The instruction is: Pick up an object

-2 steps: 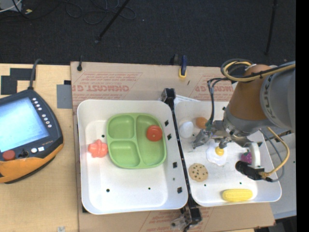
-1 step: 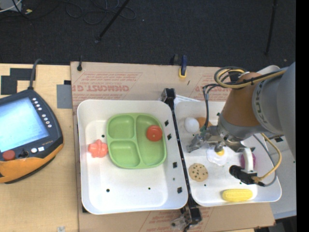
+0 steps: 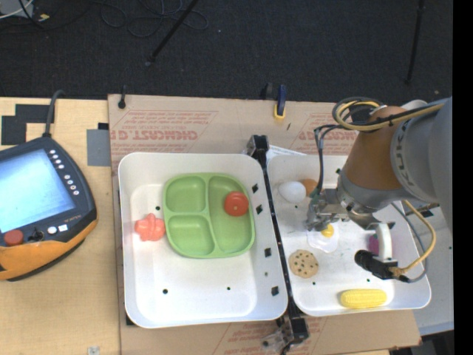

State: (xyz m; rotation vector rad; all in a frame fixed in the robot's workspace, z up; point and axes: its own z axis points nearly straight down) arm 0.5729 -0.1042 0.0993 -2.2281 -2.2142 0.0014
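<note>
Jaw state: I cannot tell from my feed, the gripper (image 3: 323,217) is too small and dark against the wrist. It sits low inside the right shallow white bin (image 3: 414,296), towards that bin's left half. Nothing visibly gripped.

Arm pose: the grey arm with the orange band (image 3: 373,161) comes in from the right and bends down over the far side of the right bin. The wrist points down and to the left. Yellow and black cables loop over the top of it and down its right side.

Candidate objects, right bin:
- A flat white piece with a yellow centre (image 3: 326,234) lies just below the gripper tip; contact not clear to me.
- A white egg-shaped object (image 3: 292,191) lies near the gripper, on its left, with a small orange object (image 3: 310,186) touching or just behind it.
- A round brown cookie with dark chips (image 3: 303,263) is near the front left.
- A yellow corn cob (image 3: 363,298) is at the front edge.
- A pink-and-white object (image 3: 384,240) sits right of the gripper, partly under the cables.

Left shallow white bin (image 3: 148,302):
- A green divided plastic plate (image 3: 194,235) lies flat, with a red round object (image 3: 236,204) in its far right compartment.
- A pink lumpy object (image 3: 150,228) is just beside the plate's left edge.

An orange-and-grey teach pendant with a screen (image 3: 37,205) rests on the bench, well left of both bins.
</note>
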